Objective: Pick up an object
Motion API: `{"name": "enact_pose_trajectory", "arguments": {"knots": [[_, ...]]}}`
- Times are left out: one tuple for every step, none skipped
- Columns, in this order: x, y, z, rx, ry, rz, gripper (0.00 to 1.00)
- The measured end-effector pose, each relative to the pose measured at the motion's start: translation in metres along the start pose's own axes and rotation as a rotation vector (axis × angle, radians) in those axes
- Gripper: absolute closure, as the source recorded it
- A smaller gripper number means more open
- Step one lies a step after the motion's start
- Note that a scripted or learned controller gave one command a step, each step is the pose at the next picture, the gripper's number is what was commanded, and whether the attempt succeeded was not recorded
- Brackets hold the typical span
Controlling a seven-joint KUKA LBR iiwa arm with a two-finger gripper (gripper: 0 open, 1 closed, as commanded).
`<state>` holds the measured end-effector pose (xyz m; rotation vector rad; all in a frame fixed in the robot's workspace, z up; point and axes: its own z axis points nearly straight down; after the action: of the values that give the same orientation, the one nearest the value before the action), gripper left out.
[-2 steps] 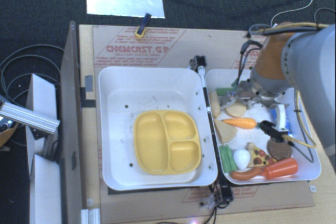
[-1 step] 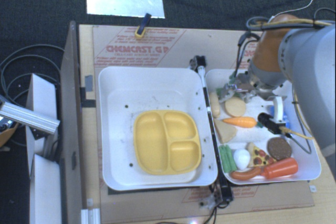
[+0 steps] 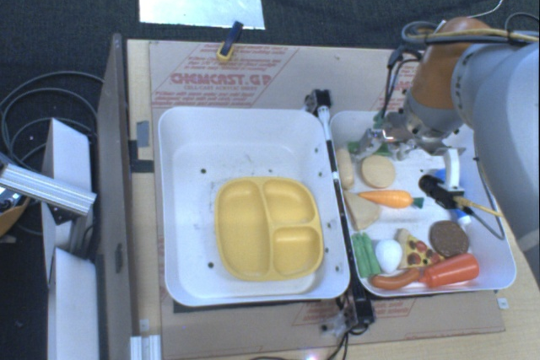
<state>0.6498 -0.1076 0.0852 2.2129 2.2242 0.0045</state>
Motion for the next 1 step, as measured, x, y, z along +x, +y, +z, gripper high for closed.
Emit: {"name": "enact_pose_trajectory", "arguments": {"knots": [[0.0055, -0.0183, 0.0009, 0.005, 0.001, 0.004, 0.0]]}}
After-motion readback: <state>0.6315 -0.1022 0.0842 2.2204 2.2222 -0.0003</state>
